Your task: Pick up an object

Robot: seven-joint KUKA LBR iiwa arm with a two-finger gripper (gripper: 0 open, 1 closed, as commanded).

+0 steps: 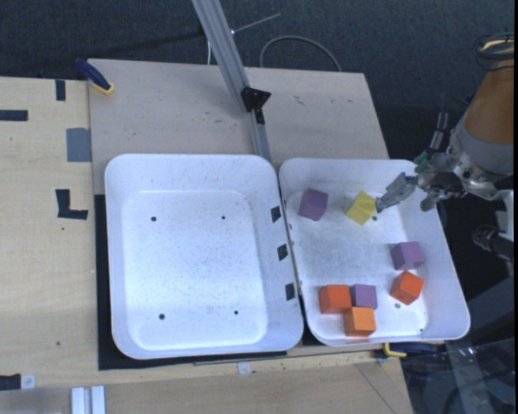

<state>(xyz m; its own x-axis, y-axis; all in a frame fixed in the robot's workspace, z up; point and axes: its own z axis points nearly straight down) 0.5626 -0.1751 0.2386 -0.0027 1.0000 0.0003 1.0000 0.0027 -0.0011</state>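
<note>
The right bin (432, 231) holds several small blocks. A yellow block (361, 208) and a purple block (312, 203) lie toward its far side. Another purple block (407, 254) and an orange block (406, 286) sit by the right wall. Near the front, two orange blocks (334, 298) (359, 320) and a purple block (363, 296) are clustered together. My gripper (407, 198) hangs over the bin's far right part, open, with nothing between its fingers. One fingertip (385, 203) ends just right of the yellow block.
The left bin (121, 231) stands beside the right one, their walls meeting at the middle. A slanted metal pole (229, 50) crosses the bench behind the bins. A blue and yellow tool (95, 76) lies at the back left.
</note>
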